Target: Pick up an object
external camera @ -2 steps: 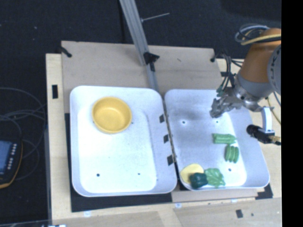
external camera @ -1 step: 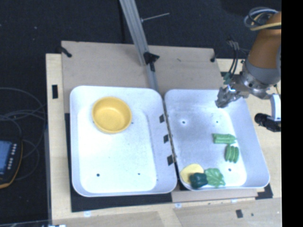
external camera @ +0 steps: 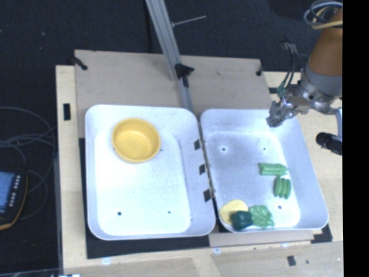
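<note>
From above the surface (external camera: 236, 77) we look down on two shallow white bins set side by side, edges touching along a hinged seam. Taking the right bin (external camera: 230, 131) as our landmark, the grey arm with its orange band (external camera: 326, 53) reaches in past that bin's far right corner, and the tool (external camera: 277, 117) hangs over the bin's far right rim, just inside the corner. We cannot tell how far the tool is open, for its tip reads as a small dark blur, and we see nothing held in it.

The things to be picked lie in the near half of the right bin, well apart from the tool. A green pod-shaped piece (external camera: 273, 168) lies crosswise toward the bin's right side, and a second, shorter green piece (external camera: 282, 187) sits just beside it on the nearer side. In the bin's near left corner we find a cluster: a pale yellow piece (external camera: 230, 207) touching a dark green piece (external camera: 241, 219), with a lighter leafy green piece (external camera: 262, 215) close against them on the right.

To the left of the right bin, the left bin (external camera: 144, 212) carries a yellow bowl (external camera: 136, 139) upright in its far left quarter. A slanted metal rail (external camera: 164, 33) runs from beyond the right bin's far left corner toward the top of the view. Far left of both bins, a handheld pendant with a blue screen (external camera: 8, 192) rests off the surface, among dark cables (external camera: 29, 126).
</note>
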Action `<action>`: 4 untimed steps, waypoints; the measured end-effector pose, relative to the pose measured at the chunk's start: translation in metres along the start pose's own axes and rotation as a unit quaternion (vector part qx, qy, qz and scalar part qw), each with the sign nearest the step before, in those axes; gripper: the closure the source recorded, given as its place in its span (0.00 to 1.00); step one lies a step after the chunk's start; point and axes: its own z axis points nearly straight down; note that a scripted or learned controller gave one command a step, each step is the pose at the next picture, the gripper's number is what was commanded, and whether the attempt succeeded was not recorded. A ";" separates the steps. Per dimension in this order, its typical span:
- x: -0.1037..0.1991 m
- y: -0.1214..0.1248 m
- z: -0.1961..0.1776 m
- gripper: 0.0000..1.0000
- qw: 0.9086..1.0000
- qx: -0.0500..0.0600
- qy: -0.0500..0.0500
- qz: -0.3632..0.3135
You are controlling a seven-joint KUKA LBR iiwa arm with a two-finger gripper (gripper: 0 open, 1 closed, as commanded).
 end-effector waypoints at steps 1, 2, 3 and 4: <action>0.061 -0.006 -0.001 1.00 1.000 0.001 0.000 -0.002; 0.124 -0.010 -0.001 1.00 1.000 0.001 0.001 -0.002; 0.172 -0.002 0.004 1.00 1.000 0.001 0.000 -0.002; 0.230 -0.011 0.012 1.00 1.000 0.001 0.000 -0.002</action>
